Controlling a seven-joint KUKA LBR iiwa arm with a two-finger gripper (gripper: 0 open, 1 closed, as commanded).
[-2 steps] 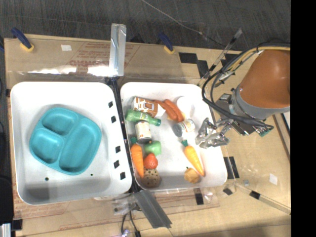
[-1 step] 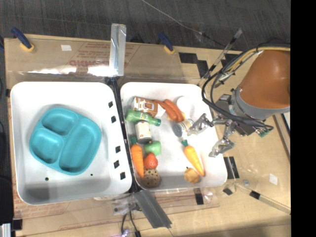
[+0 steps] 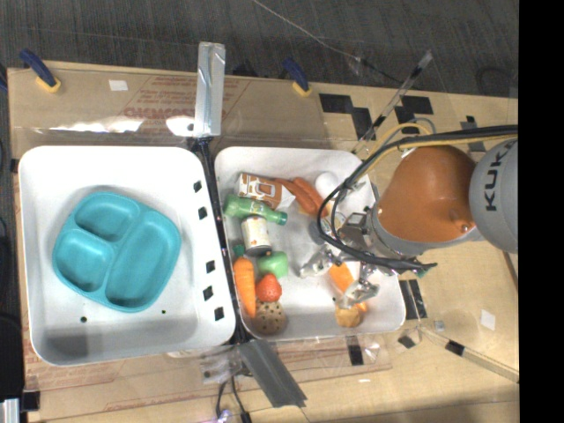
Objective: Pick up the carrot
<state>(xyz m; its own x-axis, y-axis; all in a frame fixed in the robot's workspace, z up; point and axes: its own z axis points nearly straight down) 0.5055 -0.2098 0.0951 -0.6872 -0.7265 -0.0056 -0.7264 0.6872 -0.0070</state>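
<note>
Reading from the left, the left bin (image 3: 35, 236) carries one teal divided plate (image 3: 116, 250) with three compartments. The right bin (image 3: 291, 159) holds the clutter: along its left wall lies the carrot (image 3: 245, 284), lengthwise, flat on the bin floor, with a strawberry (image 3: 269, 289) just beside it and a brown speckled round thing (image 3: 270, 319) at its lower end. Above these sit one green bottle (image 3: 254, 210), one small can (image 3: 256, 233), one green piece (image 3: 276, 263) and one small orange-and-white carton (image 3: 258, 188). Next comes one orange sausage-shaped thing (image 3: 306, 194) near the top wall.

Farther right the gripper (image 3: 339, 267) hangs low over the bin's right half, well apart from the carrot. A small orange thing (image 3: 341, 277) lies at its metal fingers, but I cannot tell whether they pinch it or merely stand over it, nor whether they are spread or pressed together. One yellowish lump (image 3: 352, 314) rests just below. The arm (image 3: 427, 196) itself, with its orange band, covers the bin's right edge.

As I judge it, the task is not done: the carrot is on the bin floor, untouched, and the gripper is on the wrong side. Travelling left, descending, closing and lifting are all left.
</note>
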